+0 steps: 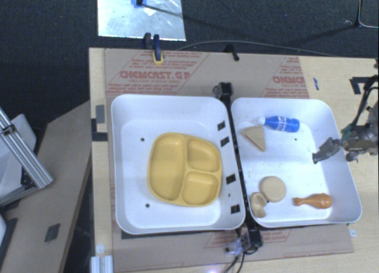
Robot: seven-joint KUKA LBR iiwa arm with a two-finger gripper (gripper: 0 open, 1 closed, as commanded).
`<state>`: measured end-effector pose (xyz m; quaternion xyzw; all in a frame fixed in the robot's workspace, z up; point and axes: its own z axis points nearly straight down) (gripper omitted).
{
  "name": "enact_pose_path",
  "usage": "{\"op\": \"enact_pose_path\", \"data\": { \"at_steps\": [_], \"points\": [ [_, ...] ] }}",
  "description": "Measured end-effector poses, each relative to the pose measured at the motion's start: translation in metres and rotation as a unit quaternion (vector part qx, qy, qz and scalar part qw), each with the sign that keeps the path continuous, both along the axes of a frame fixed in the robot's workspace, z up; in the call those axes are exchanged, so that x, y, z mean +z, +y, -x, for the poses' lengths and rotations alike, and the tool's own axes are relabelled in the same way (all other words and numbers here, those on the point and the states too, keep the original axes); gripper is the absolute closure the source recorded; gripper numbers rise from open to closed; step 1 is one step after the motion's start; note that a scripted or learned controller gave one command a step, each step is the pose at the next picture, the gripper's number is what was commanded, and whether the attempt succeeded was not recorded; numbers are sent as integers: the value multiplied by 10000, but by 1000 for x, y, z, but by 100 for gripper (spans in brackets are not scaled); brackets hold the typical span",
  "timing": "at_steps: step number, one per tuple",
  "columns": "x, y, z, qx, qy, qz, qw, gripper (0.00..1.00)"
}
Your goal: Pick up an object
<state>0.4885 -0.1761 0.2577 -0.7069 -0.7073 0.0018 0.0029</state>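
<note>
Nothing is lifted yet: I see the grey two-finger gripper at the right white bin's right edge. Its spread I cannot tell, and the orange drumstick-shaped toy lies untouched nearby.

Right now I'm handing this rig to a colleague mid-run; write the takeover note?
Gripper: at the right bin's right edge, above the floor, holding nothing that shows.
Right bin: blue bottle and wedge at the back; round disc, small cup and orange drumstick at the front.
Left bin: yellow divided tray.
Done: nothing picked.
Left: choose an object, grasp, lift.
</note>
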Motion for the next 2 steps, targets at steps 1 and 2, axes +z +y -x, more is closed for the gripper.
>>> {"op": "enact_pose_path", "data": {
  "at_steps": [1, 2],
  "points": [
    [4, 0, -2, 14, -41, 11, 10000, 0],
    [-56, 8, -4, 9, -16, 0, 10000, 0]
  ]
}}
